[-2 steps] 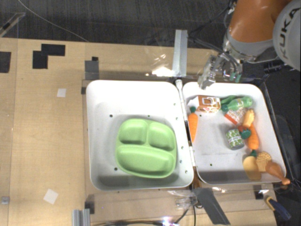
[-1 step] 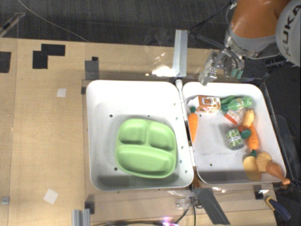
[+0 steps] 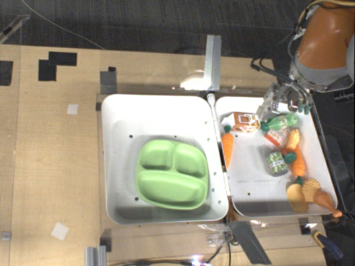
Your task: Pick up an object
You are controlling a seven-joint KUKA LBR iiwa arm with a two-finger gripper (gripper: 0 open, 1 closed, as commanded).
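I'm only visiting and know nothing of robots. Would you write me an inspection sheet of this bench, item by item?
Surface: wooden bench bearing two white bins side by side.
Job's things: right bin holds a carrot, a green bottle, a small can and other toy foods bunched along its far side.
Clutter: left bin holds a green divided tray.
Grippers: gripper hovers over the right bin's upper corner, near the bottle.
Cables: thin cable across the dark floor.
Surroundings: black markers on the bench.

The arm (image 3: 324, 40) is being cut off by the right edge; the gripper (image 3: 283, 101) is being blurred beyond reading.
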